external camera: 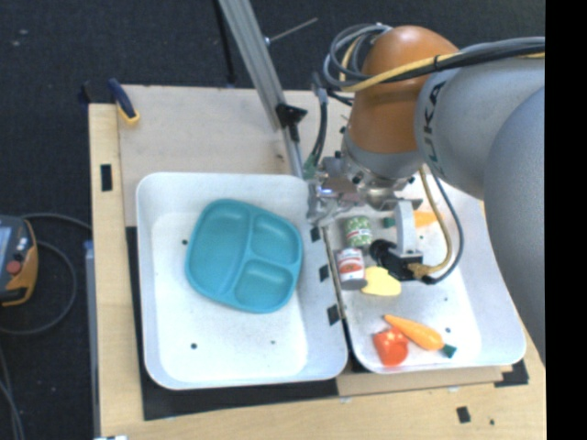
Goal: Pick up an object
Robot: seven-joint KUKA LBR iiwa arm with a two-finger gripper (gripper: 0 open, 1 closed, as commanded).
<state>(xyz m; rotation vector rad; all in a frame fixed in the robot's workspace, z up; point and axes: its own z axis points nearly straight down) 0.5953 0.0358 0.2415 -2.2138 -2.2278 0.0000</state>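
Two white bins point(156, 273) shared our bench; we hovered the gripper point(353, 211) just above a small can point(351, 266) in the right one — finger state we couldn't tell. Approach step — next needed a straight descent.

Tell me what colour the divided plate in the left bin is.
Teal blue, a plain divided plate, seen clearly in the camera view.

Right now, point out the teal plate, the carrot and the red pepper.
teal plate point(245, 256): camera view, centre divider.
carrot point(415, 331): camera view, mid-body.
red pepper point(391, 347): camera view, top face.
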